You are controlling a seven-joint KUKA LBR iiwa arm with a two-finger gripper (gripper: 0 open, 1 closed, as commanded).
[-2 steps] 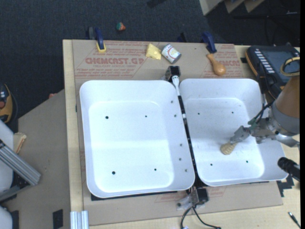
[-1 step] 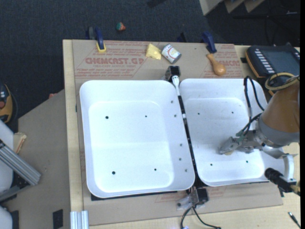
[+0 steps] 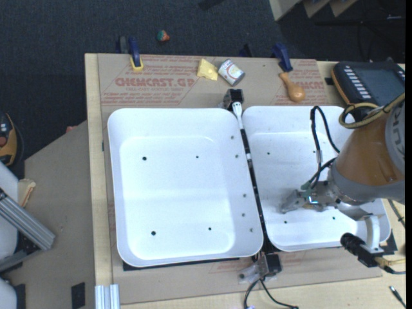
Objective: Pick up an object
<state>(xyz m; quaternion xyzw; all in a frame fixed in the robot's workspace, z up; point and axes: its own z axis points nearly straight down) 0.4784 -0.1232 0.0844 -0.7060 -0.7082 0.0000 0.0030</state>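
Lower right of frame, right bin (image 3: 283, 131): gripper (image 3: 291, 203) low over the floor, finger state indeterminate, nothing visibly held. Step: reaching. Next: locate an object.

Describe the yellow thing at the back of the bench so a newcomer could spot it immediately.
Start at the left bin and look past its far rim to the brown board printed with red lettering. The yellow wedge-shaped piece lies there, beside a small white and grey block; it is the one pale yellow item.
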